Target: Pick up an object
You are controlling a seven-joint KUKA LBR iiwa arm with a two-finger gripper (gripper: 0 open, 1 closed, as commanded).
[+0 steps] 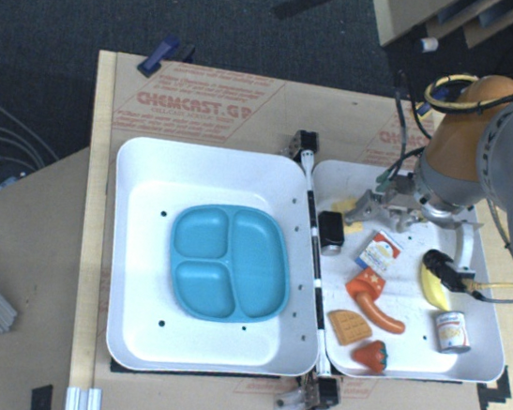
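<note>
The right white bin (481, 359) holds several small items. Among them are a white and red carton (377, 254), an orange-red sausage-shaped toy (377, 303), a brown cracker (348, 327), a red piece (370, 356), a banana (434, 283) and a small can (450, 331). My gripper (396, 208) is low over the far part of this bin, just beyond the carton, under the orange wrist band (463, 134). A small yellow piece (345, 205) lies to its left.
A blue divided plate (229, 262) lies in the left white bin (129, 305). A black block (331, 230) sits on the divider between the bins. Cables run along the arm at the right. A blue clip (157, 57) rests on the board's far edge.
</note>
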